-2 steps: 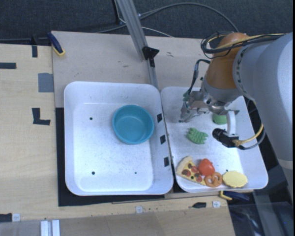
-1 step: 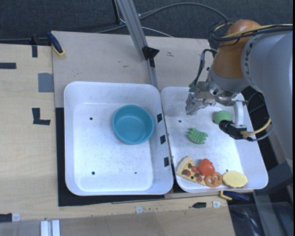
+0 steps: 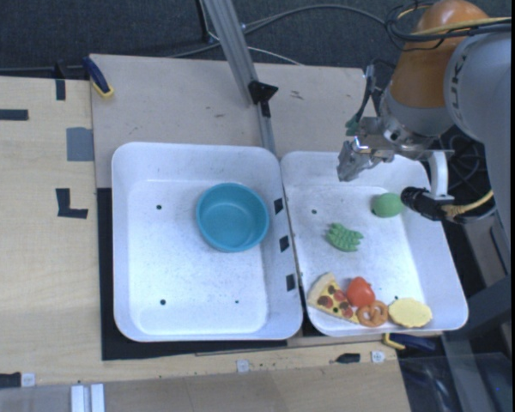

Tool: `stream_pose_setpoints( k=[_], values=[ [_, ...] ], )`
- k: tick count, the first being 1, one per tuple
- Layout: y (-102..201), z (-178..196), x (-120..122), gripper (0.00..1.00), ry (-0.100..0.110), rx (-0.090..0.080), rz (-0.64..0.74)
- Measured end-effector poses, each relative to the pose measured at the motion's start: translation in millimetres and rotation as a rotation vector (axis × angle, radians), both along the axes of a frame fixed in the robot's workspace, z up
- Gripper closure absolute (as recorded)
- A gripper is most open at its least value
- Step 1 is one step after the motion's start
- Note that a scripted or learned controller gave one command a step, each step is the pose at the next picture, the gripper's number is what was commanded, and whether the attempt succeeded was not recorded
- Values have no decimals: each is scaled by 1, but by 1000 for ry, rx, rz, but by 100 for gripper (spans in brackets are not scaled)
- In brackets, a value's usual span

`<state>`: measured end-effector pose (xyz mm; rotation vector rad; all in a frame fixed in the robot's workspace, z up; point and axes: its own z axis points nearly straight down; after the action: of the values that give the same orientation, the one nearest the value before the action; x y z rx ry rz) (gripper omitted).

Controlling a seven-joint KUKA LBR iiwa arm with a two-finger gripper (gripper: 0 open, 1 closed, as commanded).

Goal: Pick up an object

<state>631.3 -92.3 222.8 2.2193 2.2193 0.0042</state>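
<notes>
The nearest candidate for the pick is the small round green toy [image 3: 386,204], lying in the right bin [image 3: 438,269] near its far right side, just below and to the right of the gripper [image 3: 354,168]. It looks like light, hard plastic with a smooth rounded skin, so it would likely roll or squirt out of a pinch; a hold across its widest middle, from straight above, seems safest. Nearer the bin's centre lies a ridged green leafy piece [image 3: 345,237], flatter and probably easier to trap on its ribs. Along the near edge sit a pizza slice [image 3: 329,298], a red tomato-like piece [image 3: 360,292], a pretzel-like ring [image 3: 373,314] and a yellow piece [image 3: 409,312], packed close together, leaving little room for fingers between them.

The gripper hangs over the far part of the right bin, holding nothing; whether its claw is apart or together I cannot tell.

The bin floors are smooth white plastic, so things may slide. The left bin [image 3: 154,256] holds a blue bowl [image 3: 232,217]. A slanted metal pole [image 3: 232,41] crosses above the bins' far edge.
</notes>
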Motion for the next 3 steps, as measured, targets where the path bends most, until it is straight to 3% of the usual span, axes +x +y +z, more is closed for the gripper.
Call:
stream_pose_setpoints(
  k=[1,3],
  values=[
    [0,41,0,100,1,0,0],
    [105,10,-42,100,6,1,4]
  ],
)
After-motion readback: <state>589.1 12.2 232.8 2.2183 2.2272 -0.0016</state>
